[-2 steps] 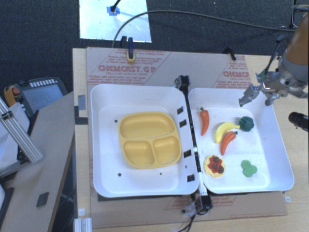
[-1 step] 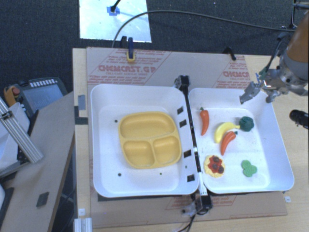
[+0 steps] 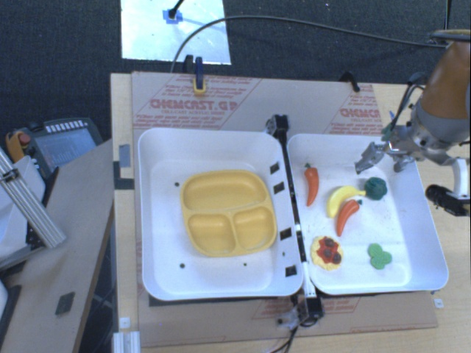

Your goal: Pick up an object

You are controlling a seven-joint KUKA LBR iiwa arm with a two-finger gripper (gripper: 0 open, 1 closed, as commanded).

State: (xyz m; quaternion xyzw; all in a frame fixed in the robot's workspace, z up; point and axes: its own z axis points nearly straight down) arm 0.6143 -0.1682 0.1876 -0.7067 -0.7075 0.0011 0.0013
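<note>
The right bin (image 3: 412, 271) holds several toy foods. An orange carrot (image 3: 312, 184) lies at its left side. A yellow banana (image 3: 340, 197) and a red-orange pepper (image 3: 346, 215) sit together in the middle, with a dark green broccoli piece (image 3: 375, 188) just right of them. A small pizza slice (image 3: 327, 252) and a light green piece (image 3: 380, 257) lie near the front. My gripper (image 3: 384, 155) hangs over the bin's upper right, just above the broccoli, with its two fingers spread apart and nothing between them.
The left bin (image 3: 158, 197) holds a yellow divided tray (image 3: 227, 212). A black divider (image 3: 289, 197) runs between the bins. The arm's orange band (image 3: 450, 87) is at the right edge. A teach pendant (image 3: 62, 144) lies left of the bench.
</note>
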